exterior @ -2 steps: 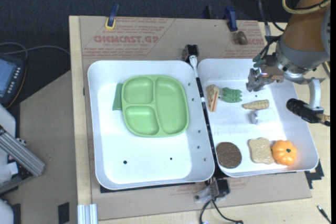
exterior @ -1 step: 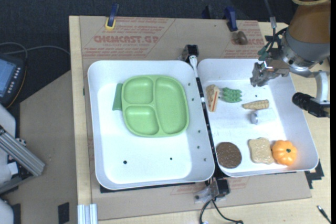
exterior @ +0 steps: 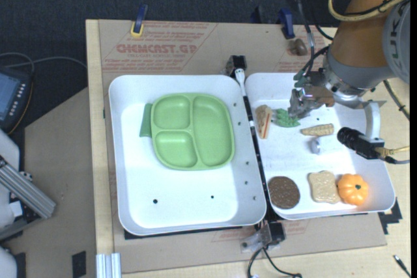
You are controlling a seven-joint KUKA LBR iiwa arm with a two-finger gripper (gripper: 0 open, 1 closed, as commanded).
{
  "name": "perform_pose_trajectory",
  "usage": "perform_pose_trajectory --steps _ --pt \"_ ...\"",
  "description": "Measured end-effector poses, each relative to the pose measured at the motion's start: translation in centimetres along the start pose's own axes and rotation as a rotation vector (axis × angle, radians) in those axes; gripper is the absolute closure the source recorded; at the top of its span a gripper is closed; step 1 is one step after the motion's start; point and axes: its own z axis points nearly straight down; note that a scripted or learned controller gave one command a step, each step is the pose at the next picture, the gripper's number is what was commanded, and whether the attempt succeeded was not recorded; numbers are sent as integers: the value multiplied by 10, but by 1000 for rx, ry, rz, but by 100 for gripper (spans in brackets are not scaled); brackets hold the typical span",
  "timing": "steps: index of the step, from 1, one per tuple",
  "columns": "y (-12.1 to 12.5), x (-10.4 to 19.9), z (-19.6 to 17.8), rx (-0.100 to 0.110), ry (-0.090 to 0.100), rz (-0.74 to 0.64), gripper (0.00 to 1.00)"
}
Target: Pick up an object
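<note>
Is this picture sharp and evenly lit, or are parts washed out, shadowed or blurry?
In the camera view, the white bins look bright, nearly washed out, under even overhead light; the green tray casts only a faint shadow. The small pumpkin and brown disc read clearly. The gripper is soft and dark, its details hard to make out. The floor at the top is dim.

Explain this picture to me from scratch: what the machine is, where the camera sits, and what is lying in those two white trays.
One camera looks down at a slant on a bench. The grey and orange machine on the right is a robot arm; its gripper hangs low over a green leafy item in the right bin. That bin also has a sandwich wedge, a brown round patty, a bread slice and a small orange pumpkin. The left bin holds a green divided plate. Whether anything is gripped cannot be seen.
</note>
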Motion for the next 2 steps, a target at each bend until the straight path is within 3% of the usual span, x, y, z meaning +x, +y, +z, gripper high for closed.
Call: perform_pose_trajectory --steps 2 --pt "-32 101 -8 0 -1 0 100"
